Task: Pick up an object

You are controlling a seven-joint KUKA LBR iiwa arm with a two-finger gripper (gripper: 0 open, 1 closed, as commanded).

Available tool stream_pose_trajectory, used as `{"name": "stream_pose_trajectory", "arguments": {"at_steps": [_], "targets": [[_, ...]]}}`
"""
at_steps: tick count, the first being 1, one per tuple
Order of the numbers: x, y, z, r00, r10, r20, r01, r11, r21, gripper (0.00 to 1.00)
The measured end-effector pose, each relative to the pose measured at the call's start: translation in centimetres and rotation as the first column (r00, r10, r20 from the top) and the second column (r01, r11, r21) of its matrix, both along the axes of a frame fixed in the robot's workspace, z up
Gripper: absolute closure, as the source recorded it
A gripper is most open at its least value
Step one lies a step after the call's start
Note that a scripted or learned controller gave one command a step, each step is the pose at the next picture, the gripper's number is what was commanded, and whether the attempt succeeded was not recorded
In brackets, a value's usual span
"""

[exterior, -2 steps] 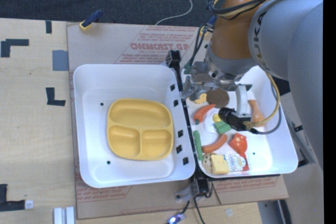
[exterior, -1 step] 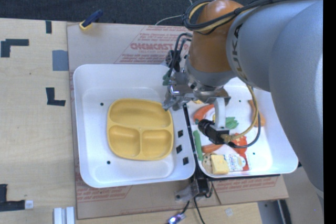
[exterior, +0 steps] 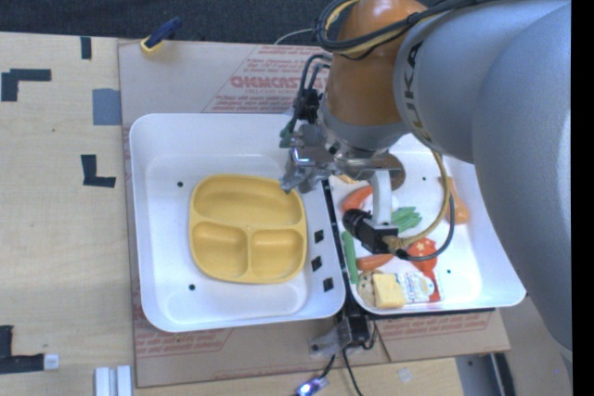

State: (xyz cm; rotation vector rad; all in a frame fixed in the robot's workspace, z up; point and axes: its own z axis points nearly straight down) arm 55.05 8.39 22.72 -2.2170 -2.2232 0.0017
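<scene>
Red print on the cardboard sheet (exterior: 251, 81) and white letters on the arm (exterior: 408, 97) are both illegible

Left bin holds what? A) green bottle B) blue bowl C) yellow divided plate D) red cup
C: a yellow divided plate lies flat in the left bin, with the gripper at its upper right edge.
</scene>
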Motion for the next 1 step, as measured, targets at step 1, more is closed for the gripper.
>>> {"name": "stream_pose_trajectory", "arguments": {"at_steps": [1], "targets": [[1.77,-0.37,-0.51,1.0,-0.001,0.0,0.001,1.0,-0.001,1.0]]}}
